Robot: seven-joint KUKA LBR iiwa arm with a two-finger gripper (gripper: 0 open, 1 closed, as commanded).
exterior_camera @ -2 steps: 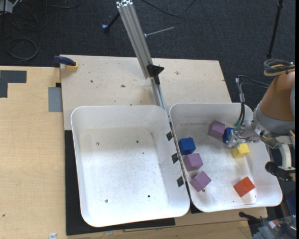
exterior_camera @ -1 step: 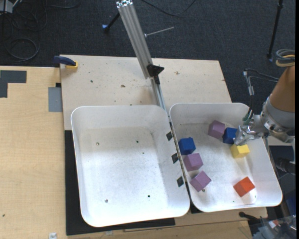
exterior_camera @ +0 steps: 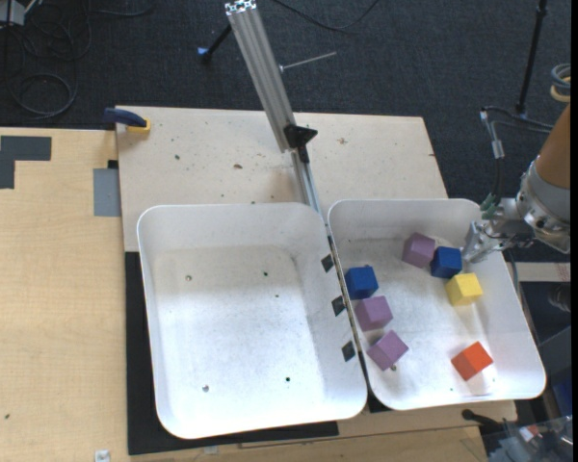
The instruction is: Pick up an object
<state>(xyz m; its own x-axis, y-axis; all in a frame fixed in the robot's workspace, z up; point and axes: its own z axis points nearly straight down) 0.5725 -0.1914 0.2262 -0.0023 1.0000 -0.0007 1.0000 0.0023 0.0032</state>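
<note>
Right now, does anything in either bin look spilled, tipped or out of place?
Nothing stands out. The seven cubes sit loose in the right bin, none outside it; the gripper hangs beside the blue cube near the far wall.

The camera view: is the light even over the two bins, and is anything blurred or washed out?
In the camera view, the left bin is bright and nearly washed out on its floor; the cubes in the right bin, such as the orange cube, cast short soft shadows; the gripper is slightly blurred, so its fingers are hard to read; the floor beyond the bench is dark.
</note>
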